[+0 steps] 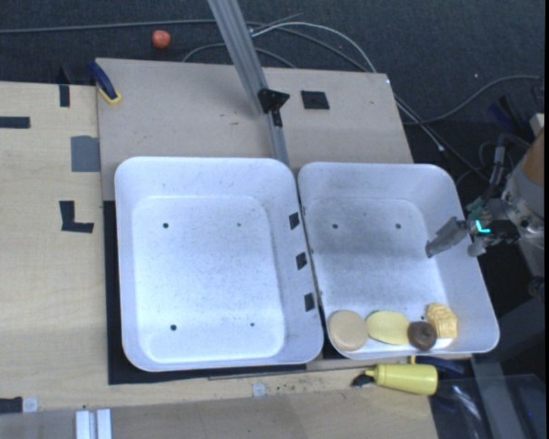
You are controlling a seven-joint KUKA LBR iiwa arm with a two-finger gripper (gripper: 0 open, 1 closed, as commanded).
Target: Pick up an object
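Observation:
Several small objects lie along the front edge of the right bin (375, 199): a tan round disc (348, 330), a pale yellow oval piece (387, 326), a dark brown round piece (422, 336) and a yellow-tan block (442, 320). My gripper (460, 240) hangs over the bin's right rim, well behind these objects. It is open, with one grey finger (444, 237) pointing left over the bin, and nothing sits between the fingers.
The left bin (201, 190) stands beside the right one. A yellow tool with a black tip (405, 377) lies on the bench just in front of the right bin. A slanted metal pole (247, 62) rises behind the bins. Cables run at the back right.

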